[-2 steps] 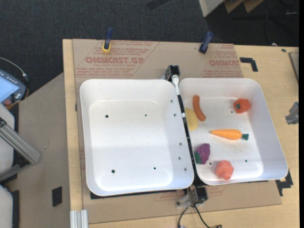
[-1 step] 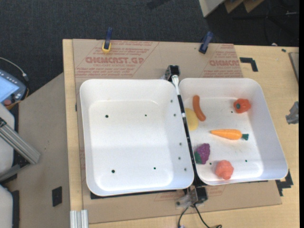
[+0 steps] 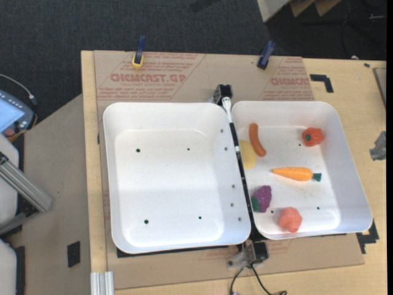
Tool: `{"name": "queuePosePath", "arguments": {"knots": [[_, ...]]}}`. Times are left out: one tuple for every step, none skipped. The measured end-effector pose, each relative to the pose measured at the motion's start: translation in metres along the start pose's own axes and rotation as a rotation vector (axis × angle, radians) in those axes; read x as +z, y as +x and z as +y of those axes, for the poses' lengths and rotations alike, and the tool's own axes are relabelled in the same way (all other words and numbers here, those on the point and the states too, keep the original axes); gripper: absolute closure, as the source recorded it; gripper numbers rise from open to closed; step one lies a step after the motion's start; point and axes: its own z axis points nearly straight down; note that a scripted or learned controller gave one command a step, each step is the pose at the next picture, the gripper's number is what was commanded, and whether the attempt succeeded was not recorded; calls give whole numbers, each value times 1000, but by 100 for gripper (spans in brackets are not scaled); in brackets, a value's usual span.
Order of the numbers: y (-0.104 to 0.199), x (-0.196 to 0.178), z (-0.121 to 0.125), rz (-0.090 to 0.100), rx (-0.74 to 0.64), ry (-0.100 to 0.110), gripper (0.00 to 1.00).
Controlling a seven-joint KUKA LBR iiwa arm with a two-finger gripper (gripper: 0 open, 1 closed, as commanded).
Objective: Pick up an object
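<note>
Orange plastic toy carrot (image 3: 293, 174) seen lying flat mid right white bin (image 3: 344, 165), apart from red tomato toy (image 3: 312, 136). Judged light, stiff, smooth; best gripped across thick middle. End effector state cannot be told.

Two bins side by side on bench (image 3: 184, 72). Left bin (image 3: 123, 183) beside right bin (image 3: 344, 165), rims touching. In right bin: sausage (image 3: 256, 139) and lemon (image 3: 247, 154) near left wall, tomato (image 3: 312, 136) far right, carrot (image 3: 296, 174) centre, grapes (image 3: 262, 197) and strawberry (image 3: 289, 219) at front.
</note>
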Motion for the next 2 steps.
{"name": "queuePosePath", "arguments": {"knots": [[0, 2, 0, 1, 0, 2, 100], [0, 6, 0, 1, 0, 2, 100]]}}
